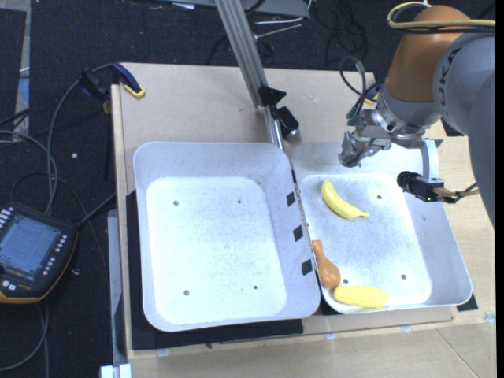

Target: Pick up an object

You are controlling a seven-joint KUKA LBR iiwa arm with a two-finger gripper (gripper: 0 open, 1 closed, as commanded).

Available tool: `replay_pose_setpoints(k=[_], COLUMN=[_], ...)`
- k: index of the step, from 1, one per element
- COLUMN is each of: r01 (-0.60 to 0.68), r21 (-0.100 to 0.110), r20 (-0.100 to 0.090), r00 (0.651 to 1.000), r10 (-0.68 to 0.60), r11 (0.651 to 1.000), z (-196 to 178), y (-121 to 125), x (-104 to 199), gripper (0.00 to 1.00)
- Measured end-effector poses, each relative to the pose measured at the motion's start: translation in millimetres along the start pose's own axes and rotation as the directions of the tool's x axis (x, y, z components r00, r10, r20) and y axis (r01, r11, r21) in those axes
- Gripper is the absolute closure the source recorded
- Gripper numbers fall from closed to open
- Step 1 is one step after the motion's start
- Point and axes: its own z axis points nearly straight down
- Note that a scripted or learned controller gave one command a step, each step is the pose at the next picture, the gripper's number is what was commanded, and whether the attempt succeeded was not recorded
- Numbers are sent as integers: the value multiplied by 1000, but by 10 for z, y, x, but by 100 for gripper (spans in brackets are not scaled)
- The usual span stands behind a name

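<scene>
Overhead, the gripper (352, 157) hangs above the right bin's (441, 235) far rim, holding nothing, its opening too small to judge, near a light, smooth, probably rigid banana (342, 201), best pinched across its curved middle.

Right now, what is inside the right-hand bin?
A banana, an orange-brown piece and a yellow piece lie in the right bin. The gripper covers a bit of its far rim.
</scene>
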Motion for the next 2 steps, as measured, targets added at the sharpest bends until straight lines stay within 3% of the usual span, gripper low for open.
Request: replay_pose_setpoints(k=[1,2], r01=[0,3], r21=[2,4], r20=[0,-1], r00=[1000,1000], r10=[0,-3], r11=[1000,1000], z=[-220,-181], y=[6,-230], x=[1,427], gripper=[100,100])
